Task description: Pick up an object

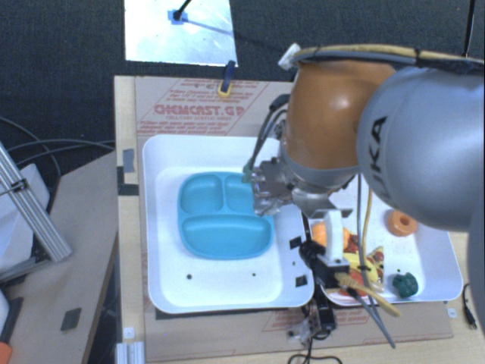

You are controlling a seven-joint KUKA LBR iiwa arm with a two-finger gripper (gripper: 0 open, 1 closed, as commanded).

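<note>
- Nearest the camera, along the bottom edge of the bench (227, 328), cables and a small dark connector (322, 321) lie just in front of the two white bins.
- Just behind them, the right bin (447, 275) holds a cluster of small things: a dark green lumpy object (405, 283) near its front right corner, an orange ring (401, 223) further back, and a tangle of yellow, red and orange pieces (356, 260) by the divider, partly hidden by the arm.
- Thin sticks (375, 309) poke out over the front rim of that bin.
- Left of the divider, the left bin (163, 279) carries a blue compartment tray (223, 214), lying flat, with two small sections at the back and one wide section at the front.
- Above the divider between the bins hangs the arm (409, 142), grey with its orange band (333, 112), and it covers the back of the right bin.
- Its jaws sit at the metal wrist end (269, 188), just over the right rim of the blue tray; I cannot tell whether they are open or closed, and nothing is seen between them.
- Further back, a cardboard sheet with red lettering (198, 108) lies under the bins.
- Farthest off, a shiny square plate (178, 21) rests on dark carpet (61, 51).
</note>
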